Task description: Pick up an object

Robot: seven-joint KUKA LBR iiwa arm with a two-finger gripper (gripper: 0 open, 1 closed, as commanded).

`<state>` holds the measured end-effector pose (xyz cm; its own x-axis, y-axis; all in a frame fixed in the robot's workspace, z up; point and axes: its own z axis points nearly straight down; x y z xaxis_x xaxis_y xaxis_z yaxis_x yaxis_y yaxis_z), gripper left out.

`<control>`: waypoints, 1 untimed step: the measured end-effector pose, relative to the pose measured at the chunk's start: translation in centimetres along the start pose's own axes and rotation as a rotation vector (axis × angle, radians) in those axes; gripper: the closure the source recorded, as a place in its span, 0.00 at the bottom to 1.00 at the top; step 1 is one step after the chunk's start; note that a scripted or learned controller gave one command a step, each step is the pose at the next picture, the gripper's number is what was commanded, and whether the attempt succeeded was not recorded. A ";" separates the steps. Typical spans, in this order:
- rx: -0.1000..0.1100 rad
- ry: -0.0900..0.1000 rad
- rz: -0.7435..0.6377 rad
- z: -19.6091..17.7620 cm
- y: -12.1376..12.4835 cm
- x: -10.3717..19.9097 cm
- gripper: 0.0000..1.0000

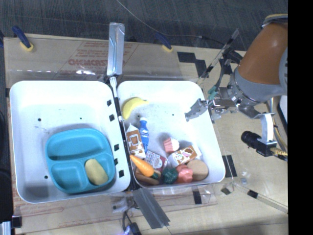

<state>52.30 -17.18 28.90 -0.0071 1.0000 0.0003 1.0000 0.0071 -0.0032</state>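
My gripper (194, 110) hangs above the right side of the right bin (166, 89), near its right wall, and I see nothing in it. Below and to its left a cluster of toy food lies at the bin's front: a pink cupcake (171, 144), a small printed box (184, 155), a tan potato shape (198, 168), an orange carrot (143, 166), a blue bottle (144, 130) and a brown carton (134, 141). A yellow banana-like piece (133, 105) rests against the bin's left wall.
The left bin (29, 102) holds a blue divided tray (73, 151) with a yellow oval piece (96, 171) in its front right compartment. A metal clamp post (115, 48) rises between the bins at the back. Bare white floor shows at the back of the right bin.
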 end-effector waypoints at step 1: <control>0.006 0.002 -0.140 10.6 -1.2 0.7 0.00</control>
<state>51.08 -16.44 18.26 -0.1469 0.9891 0.0030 0.9891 0.1469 -0.0085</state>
